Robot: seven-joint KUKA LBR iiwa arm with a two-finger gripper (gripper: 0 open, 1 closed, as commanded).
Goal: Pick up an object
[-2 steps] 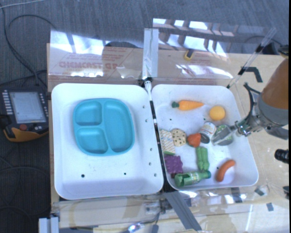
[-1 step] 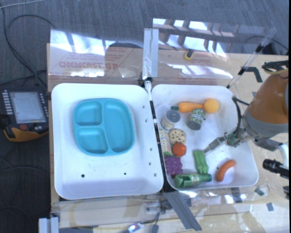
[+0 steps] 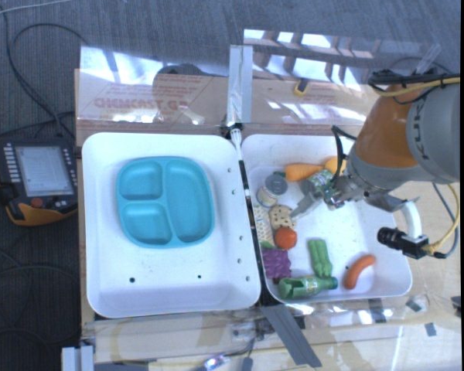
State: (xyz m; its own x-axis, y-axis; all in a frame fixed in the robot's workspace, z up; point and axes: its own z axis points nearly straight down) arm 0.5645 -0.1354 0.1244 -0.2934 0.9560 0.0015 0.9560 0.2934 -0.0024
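My gripper (image 3: pixel 313 199) hangs low over the middle of the right bin (image 3: pixel 387 284), below the grey arm with its orange band (image 3: pixel 387 134). A small green and white item (image 3: pixel 321 181) lies right against the gripper; whether it is held is unclear. An orange carrot (image 3: pixel 301 171) lies just behind it. To the gripper's left are a grey round tin (image 3: pixel 275 184) and a tan dotted block (image 3: pixel 280 217). In front lie a red tomato (image 3: pixel 286 239), purple grapes (image 3: pixel 276 263), a green vegetable (image 3: pixel 319 256), a green bottle (image 3: pixel 305 286) and an orange sausage (image 3: pixel 359 270).
The left bin (image 3: pixel 108 277) holds a blue divided plate (image 3: pixel 166 201). A ridge (image 3: pixel 247 215) separates the two bins. A black cable fitting (image 3: pixel 398 239) juts from the arm over the right bin's right side. A teach pendant (image 3: pixel 35 180) lies on the floor at the left.
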